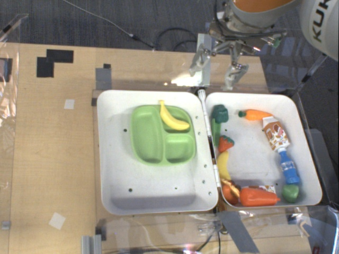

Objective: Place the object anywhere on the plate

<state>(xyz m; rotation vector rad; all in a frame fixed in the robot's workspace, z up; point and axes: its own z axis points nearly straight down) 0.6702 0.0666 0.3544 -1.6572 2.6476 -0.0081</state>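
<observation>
A green sectioned plate [153, 142] lies in the left bin [122, 189]. A yellow banana [171, 118] rests on the plate's upper right compartment, over the rim. My gripper [217, 70] hangs above the bench just beyond the far edge of the bins, near the divide between them. Its two fingers [200, 62] stand apart with nothing between them. It is well clear of the banana and the plate.
The right bin [299, 136] holds several toy foods: a green pepper [219, 113], a carrot [255, 115], a strawberry [225, 142], a bottle [280, 150], a second banana [224, 165] and an orange vegetable [257, 196]. Cables trail behind the bins.
</observation>
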